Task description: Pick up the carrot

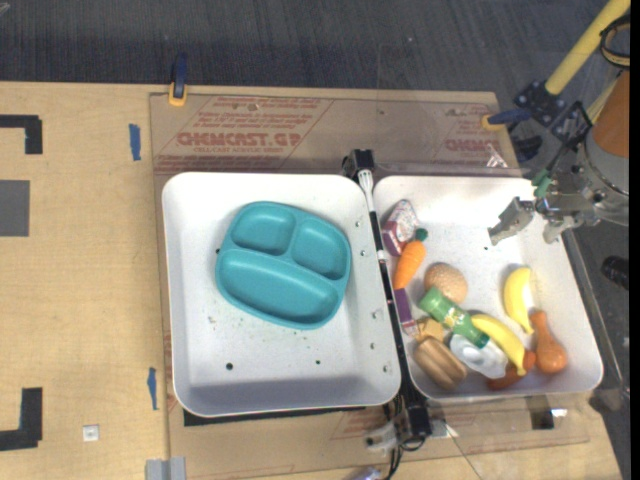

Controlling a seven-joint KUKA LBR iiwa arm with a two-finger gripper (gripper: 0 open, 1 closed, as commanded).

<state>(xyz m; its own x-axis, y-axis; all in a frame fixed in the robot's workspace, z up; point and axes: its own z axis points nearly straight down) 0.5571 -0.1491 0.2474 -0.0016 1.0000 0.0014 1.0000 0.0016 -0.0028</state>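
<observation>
A: Item one, the carrot [409, 264]. Where is it lying?

B: In the right bin [470, 200], against its left wall, tip pointing toward the near edge, green top toward the far edge. It is touching a small purple packet [399, 220] on its far side; a tan ball [446, 282] is sitting just beside it.

A: Item two, the tool [528, 220]?

B: Hovering over the right bin's far right corner, well apart from the carrot. Its fingers [505, 224] are looking spread and nothing is sitting between them; it is carrying nothing.

A: Step in hand?

B: By my reading, the approach; no grasp is under way yet. The next move is calling for travel across the bin to its left wall, then a descent with the fingers straddling the carrot's width. The wall and the packet are crowding it, so clearance is looking tight.

A: Remaining stock?

B: Two bananas [516, 298], a green bottle [447, 312], a bun [440, 360] and an orange drumstick [546, 346] are piling toward the right bin's near edge. The left bin [190, 298] is holding a teal tray [283, 263].

A: Surface and room?

B: Both bins are resting on a cardboard sheet [300, 128] on a wooden worktop [80, 268]; dark carpet [300, 18] is running beyond the far edge.
</observation>
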